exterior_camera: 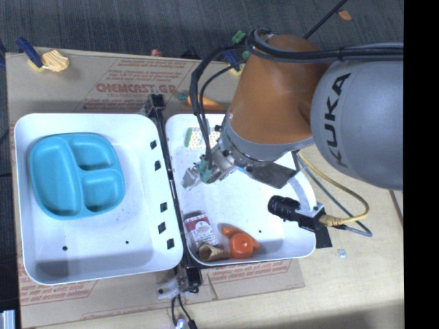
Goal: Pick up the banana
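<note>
Item: banana. Location: I cannot tell. Nothing I can make out in either bin reads as a banana, and my own arm (pixel 288 101) covers much of the right bin (pixel 233 208), so it may lie underneath.

Pincer (pixel 199 173): low over the right bin's left half, near the divider between the bins. Whether it is wide, narrow or holding anything, I cannot tell; it is small and blurred here.

Right bin, near edge: a red-and-white packet (pixel 199 228), a brown cone-shaped piece (pixel 212 253) and an orange-red round fruit (pixel 241 244), close together. Far corner: a small green-dotted item (pixel 194 138).

Left bin (pixel 89 256): a blue compartment tray (pixel 75 173).

Tabletop (pixel 103 81): a small yellow object (pixel 55 62) at the far left corner, well apart from both bins.

Risks, as I judge them:
- Closing on nothing, since the target is unlocated.
- Taking the wrong thing, because the packet cluster sits near my line of descent.
- Striking the divider, because I am working close beside it.
- Mistaking the yellow object for the target; its identity is unclear.
</note>
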You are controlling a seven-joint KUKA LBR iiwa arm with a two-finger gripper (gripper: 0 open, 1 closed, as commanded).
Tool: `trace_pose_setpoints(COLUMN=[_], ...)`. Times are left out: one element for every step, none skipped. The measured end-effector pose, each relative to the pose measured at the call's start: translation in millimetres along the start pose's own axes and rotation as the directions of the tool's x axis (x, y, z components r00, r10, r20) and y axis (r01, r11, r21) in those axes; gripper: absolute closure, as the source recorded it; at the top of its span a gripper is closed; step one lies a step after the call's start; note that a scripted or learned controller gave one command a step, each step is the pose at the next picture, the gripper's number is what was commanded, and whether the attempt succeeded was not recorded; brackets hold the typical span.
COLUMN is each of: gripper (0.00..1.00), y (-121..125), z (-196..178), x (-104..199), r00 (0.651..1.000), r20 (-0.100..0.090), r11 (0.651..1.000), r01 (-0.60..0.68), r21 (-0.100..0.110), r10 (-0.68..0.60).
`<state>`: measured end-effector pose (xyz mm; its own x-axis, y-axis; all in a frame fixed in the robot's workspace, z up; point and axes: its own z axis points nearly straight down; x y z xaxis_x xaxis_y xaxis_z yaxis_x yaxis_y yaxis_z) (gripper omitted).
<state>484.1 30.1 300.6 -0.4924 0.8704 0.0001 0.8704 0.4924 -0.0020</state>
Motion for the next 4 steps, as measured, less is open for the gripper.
trace_pose_setpoints(gripper=[0.00, 0.00, 0.00, 1.00], y=[15, 43, 67, 67], z=[110, 206, 108, 99], x=[43, 94, 10, 11], r00=[0.942, 0.988, 0.986, 0.986], r20=[-0.001, -0.002, 0.001, -0.001], r11=[0.942, 0.988, 0.986, 0.986], r01=[-0.337, -0.153, -0.169, -0.165], r21=[0.005, 0.005, -0.002, 0.003], r10=[0.337, 0.153, 0.169, 0.165])
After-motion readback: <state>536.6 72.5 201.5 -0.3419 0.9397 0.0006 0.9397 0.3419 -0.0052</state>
